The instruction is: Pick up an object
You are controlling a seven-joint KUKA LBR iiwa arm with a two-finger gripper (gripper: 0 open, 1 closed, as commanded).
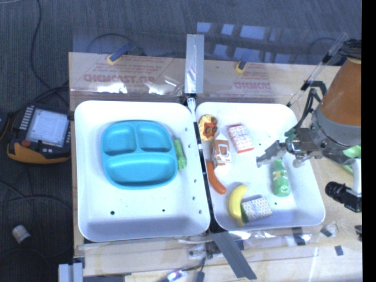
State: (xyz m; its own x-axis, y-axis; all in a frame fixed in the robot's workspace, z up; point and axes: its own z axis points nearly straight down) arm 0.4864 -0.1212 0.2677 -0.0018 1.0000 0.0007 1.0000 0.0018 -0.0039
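Green bottle (281, 179) in right bin (305, 213), just under pincer (281, 155); pincer fingers apart, gripping nothing.

Orange-and-black handheld pendant (40, 135) on grey carpet (117, 10) left of the bench, small grey cylinder (20, 234) nearby.
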